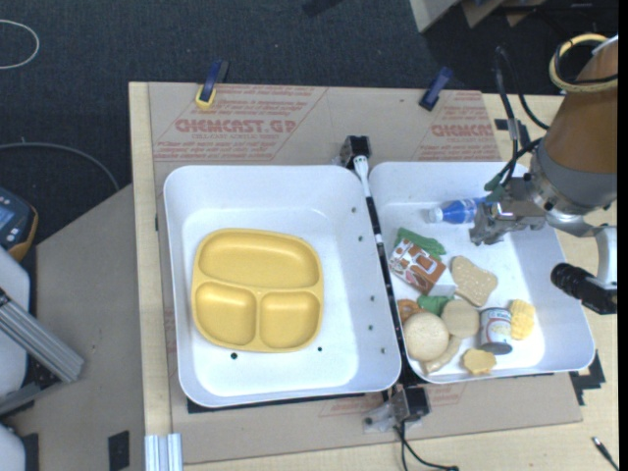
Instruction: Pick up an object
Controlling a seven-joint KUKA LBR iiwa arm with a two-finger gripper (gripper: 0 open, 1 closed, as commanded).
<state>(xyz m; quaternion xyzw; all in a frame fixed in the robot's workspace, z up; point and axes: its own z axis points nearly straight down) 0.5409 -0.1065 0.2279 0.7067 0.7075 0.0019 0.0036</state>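
At the frame's lower right, the right bin (579, 346) holds a loose heap: a small can (496, 328), yellow pieces, a pale round bun (426, 336), a biscuit-shaped piece (474, 280) and a red packet (417, 265), likely tipped in as grasp candidates. Left of centre, a yellow divided tray (258, 288) lies in the left bin (182, 204). Higher right, the gripper (491, 226) hangs just beside a water bottle (454, 211); its opening and any hold I cannot tell.
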